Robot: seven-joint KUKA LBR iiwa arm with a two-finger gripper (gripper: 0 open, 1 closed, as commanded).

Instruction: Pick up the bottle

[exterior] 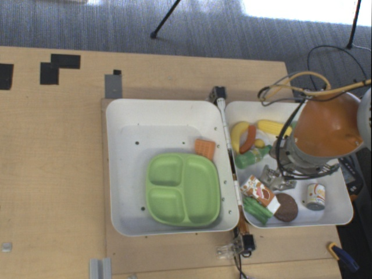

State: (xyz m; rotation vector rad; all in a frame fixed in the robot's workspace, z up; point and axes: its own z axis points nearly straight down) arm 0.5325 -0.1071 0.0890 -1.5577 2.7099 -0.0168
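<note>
The green bottle (254,154) lies in the right bin (343,214), near its left wall beside the banana (239,133), and the gripper (272,178) hangs just near of it, not holding it, so the pick is not yet done.

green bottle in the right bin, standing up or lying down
Lying down. The small green plastic bottle shows its long side across the floor of the right white bin, beside the yellow banana, not its cap end-on.
</note>
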